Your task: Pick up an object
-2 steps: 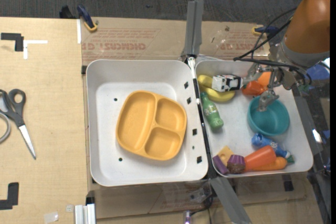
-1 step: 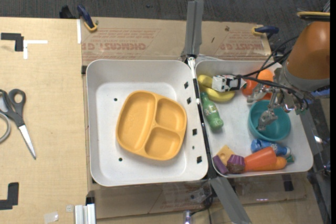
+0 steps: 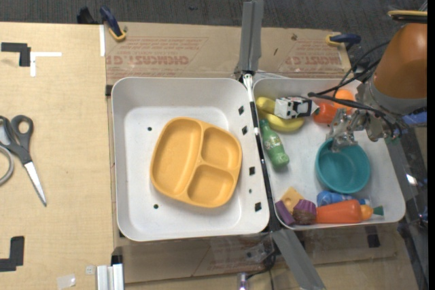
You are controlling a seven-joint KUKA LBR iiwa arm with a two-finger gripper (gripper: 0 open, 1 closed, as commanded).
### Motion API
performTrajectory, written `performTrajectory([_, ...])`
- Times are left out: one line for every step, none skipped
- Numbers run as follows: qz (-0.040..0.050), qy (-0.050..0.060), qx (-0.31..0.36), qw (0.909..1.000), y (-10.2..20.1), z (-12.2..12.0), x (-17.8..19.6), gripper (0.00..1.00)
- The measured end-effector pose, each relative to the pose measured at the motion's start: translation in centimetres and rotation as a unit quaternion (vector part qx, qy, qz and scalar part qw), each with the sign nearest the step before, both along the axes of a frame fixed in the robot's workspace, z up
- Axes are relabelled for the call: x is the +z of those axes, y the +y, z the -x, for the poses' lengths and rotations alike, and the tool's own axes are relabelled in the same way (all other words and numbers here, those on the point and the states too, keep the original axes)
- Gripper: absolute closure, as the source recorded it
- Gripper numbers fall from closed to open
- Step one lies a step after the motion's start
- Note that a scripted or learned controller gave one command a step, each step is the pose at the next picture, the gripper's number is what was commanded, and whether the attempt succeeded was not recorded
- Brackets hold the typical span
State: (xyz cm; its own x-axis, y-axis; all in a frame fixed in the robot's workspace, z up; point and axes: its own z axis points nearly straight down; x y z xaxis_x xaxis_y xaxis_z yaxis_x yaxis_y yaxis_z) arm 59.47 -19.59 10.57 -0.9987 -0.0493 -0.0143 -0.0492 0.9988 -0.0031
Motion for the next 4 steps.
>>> performTrajectory([-0.0019, 0.01, -0.093, 0.9956, 1.4, -6.3, -1.1, 1.0])
performTrajectory([-0.0023, -0.003, -0.186, 0.9825, -1.3, 2.3, -0.7, 1.0])
performTrajectory([-0.0027, 0.004, -0.248, 0.9688, 4.5, -5.8, -1.0, 1.0])
performTrajectory([0.0019, -0.005, -0.358, 0.9339, 8.2, -0.9, -0.6, 1.0])
